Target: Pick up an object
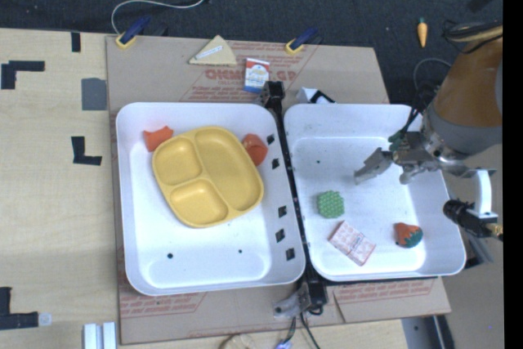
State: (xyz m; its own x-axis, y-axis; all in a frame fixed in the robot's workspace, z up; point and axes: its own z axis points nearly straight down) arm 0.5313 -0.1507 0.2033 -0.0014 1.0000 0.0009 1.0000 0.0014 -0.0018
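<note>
In the right bin (327,131) lie a green round knobbly object (330,203), a pink and white patterned packet (352,243) and a small orange and teal object (408,234). My gripper (382,174) hangs over the right bin's upper middle, above and to the right of the green object. It is open, its fingers spread apart with nothing between them. In the left bin (204,261) a yellow divided plate (207,174) sits beside an orange piece (158,136) at its upper left and a red-orange object (256,148) at its right.
Behind the bins on the cardboard lie a small red and white box (257,75) and a pale wedge (214,51). Blue clamps (131,33) hold the cardboard's far edge. A black divider (282,167) runs between the bins. The arm's grey body (470,106) overhangs the right bin's right side.
</note>
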